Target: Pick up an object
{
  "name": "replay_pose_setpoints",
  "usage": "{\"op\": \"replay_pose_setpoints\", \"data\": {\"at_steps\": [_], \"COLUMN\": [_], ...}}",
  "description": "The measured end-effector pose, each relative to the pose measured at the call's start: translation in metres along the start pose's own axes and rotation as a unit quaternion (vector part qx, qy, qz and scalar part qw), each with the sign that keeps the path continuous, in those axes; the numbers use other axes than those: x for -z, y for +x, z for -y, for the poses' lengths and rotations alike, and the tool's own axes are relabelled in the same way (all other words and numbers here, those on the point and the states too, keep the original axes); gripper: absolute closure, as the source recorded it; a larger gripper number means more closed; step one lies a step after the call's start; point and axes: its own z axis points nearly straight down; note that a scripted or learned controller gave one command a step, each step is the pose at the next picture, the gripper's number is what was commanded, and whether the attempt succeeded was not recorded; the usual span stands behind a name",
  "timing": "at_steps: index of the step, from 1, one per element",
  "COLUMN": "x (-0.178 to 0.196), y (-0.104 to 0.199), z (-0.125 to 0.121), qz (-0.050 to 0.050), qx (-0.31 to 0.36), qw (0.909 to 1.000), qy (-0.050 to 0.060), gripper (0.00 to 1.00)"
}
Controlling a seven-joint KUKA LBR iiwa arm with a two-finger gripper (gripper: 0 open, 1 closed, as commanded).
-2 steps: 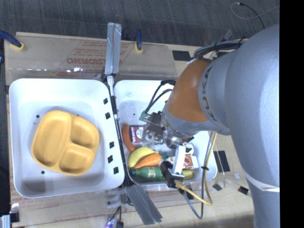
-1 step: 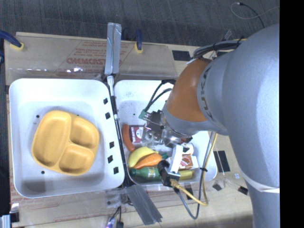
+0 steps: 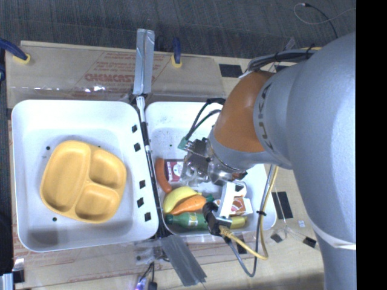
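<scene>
Camera view, 2 bins (image 3: 30,162), 1 yellow tray (image 3: 83,180), 1 banana (image 3: 178,196), tool (image 3: 196,171) grip unclear

banana (image 3: 179,197): yellow toy fruit, curved, lying on its side in the near part of the right bin (image 3: 158,122), just above the carrot.
carrot (image 3: 189,205): orange, tapered, lying flat across the banana's lower edge, tip toward the left.
sausage (image 3: 162,174): reddish-brown, long and narrow, lying along the right bin's left wall, just above and left of the banana.
green bottle (image 3: 187,222): dark green with a yellow label, lying on its side by the bin's near wall, below the carrot.
dark box (image 3: 175,171): brownish-red carton with a white patch, flat on the bin floor, right of the sausage, partly hidden.
white carton (image 3: 234,203): white and red, tilted, right of the carrot.
</scene>
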Motion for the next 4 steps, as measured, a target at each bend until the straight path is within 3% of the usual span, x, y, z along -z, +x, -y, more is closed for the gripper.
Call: {"op": "replay_pose_setpoints", "data": {"at_steps": [1,2,3,4], "x": [-0.015,-0.002,0.006,0.034], "y": [0.001,0.001,-0.006,-0.012], "z": [0.001,0.0,-0.002,-0.025], "qz": [0.001,0.0,0.0,0.0], "qx": [-0.015,-0.049,0.079,0.036], "qw": [0.9999,0.9988,0.9969,0.9993], "qy": [-0.001,-0.003,-0.001,-0.002], "gripper": [1.0,1.0,1.0,1.0]}}
